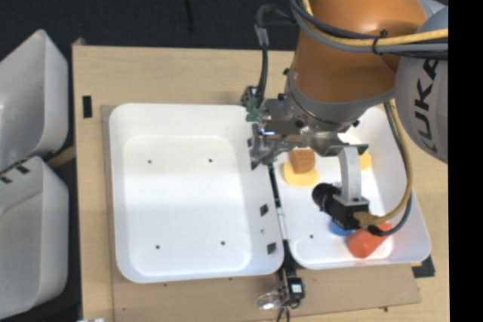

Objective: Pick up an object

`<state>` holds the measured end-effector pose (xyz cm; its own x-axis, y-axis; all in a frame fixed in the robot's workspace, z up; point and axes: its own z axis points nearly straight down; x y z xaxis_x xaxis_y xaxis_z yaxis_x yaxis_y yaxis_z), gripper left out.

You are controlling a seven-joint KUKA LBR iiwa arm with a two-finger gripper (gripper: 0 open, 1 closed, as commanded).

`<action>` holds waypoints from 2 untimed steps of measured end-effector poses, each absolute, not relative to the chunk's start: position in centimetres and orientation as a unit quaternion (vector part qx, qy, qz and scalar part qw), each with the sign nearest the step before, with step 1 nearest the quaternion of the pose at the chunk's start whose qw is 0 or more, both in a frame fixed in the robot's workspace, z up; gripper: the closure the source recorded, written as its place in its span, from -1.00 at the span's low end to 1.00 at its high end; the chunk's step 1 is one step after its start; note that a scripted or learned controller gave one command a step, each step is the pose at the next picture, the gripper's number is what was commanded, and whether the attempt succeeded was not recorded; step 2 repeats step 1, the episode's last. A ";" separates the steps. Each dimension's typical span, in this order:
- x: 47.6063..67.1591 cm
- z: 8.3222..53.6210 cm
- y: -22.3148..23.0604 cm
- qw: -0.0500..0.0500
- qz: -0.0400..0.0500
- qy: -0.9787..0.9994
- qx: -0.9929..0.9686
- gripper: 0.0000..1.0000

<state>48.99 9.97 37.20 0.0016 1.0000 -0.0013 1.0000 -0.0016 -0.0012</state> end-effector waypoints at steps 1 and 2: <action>49.0 29.6 5.4 -0.001 -0.003 0.705 0.709 1.00; 49.0 29.6 5.4 -0.001 -0.003 0.705 0.709 1.00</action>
